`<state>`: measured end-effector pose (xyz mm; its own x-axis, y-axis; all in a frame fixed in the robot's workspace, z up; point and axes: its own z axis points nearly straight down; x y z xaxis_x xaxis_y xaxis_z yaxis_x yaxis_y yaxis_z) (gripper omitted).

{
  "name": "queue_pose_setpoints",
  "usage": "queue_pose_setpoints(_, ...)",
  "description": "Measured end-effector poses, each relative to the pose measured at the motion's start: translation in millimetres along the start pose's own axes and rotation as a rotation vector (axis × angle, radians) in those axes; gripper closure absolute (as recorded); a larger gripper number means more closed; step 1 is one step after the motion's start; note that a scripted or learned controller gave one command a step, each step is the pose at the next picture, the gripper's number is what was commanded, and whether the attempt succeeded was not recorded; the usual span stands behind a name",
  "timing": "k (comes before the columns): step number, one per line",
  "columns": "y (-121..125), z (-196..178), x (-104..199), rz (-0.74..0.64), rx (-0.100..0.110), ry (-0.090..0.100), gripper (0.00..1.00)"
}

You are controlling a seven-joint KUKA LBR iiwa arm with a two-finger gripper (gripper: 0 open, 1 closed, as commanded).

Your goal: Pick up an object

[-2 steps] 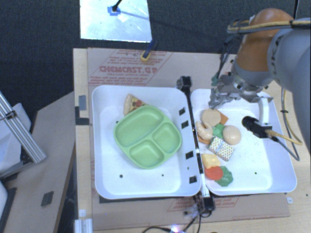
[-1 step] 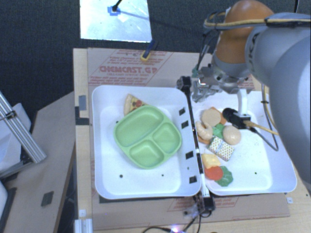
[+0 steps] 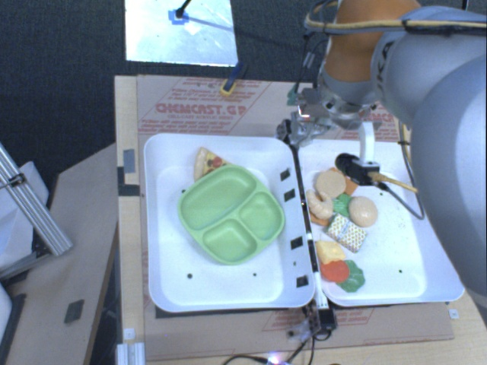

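Heads up on the writing first: the cardboard sheet [image 3: 202, 109] under your bins had red print along the back that read something like "CHEMCAST GP", and the red print at the front edge was too small to make out. Your gripper [image 3: 302, 131] hung over the back rim right where the left bin [image 3: 163, 265] and right bin [image 3: 403, 272] met, and honestly I couldn't tell whether it was open or closed from that angle; nothing showed in its grip. All the small stuff you could grab sat bunched in the right bin, close to the divide: a round tan bun [image 3: 330, 182] nearest the gripper, a pale egg-shaped ball [image 3: 363, 211] just beside it, a checkered block [image 3: 348, 233] touching the ball's front, then a yellow wedge [image 3: 329, 250], a red piece [image 3: 335, 271] and a green piece [image 3: 353, 279] stacked up toward the front. The left bin had a green divided tray [image 3: 230, 214] lying flat in the middle, with a pizza slice [image 3: 207, 160] poking out from under its back edge. Black tabs [image 3: 289, 196] ran along the shared rim between the bins. A shiny square panel [image 3: 181, 21] lay behind the cardboard.
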<state>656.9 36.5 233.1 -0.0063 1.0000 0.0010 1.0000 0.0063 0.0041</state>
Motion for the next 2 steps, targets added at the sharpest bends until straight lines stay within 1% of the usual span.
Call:
queue_pose_setpoints(1, 2.9, 17.0, -9.6, 0.006, 0.003, -0.002, 1.00)
queue_pose_setpoints(2, 6.5, 17.8, -5.9, 0.002, 0.001, -0.002, 1.00)
